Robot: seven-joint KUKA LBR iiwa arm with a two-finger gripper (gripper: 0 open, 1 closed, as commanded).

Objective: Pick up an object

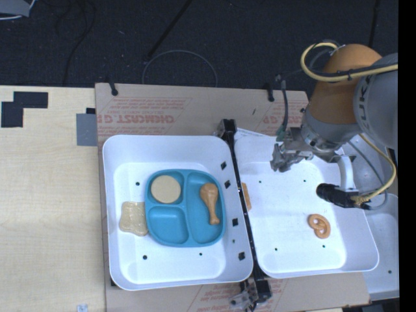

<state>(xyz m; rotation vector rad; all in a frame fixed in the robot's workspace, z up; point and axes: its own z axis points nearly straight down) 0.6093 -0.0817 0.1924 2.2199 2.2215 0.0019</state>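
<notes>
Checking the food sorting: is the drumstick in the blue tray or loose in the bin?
In the tray. The drumstick lies in the right compartment of the blue tray, which sits in the left bin.

The grey, rounded metal robot arm [377,103] has smooth, matte casing. An orange, dome-like band [344,67] caps the segment above the wrist, at about 11 o'clock from the grey shell. A yellow looped cable [312,57] curls around the band's upper edge, and thin black wires trail along the body. The dark grey metal two-finger gripper [284,159] is a blocky, angular assembly of small brackets.
</notes>
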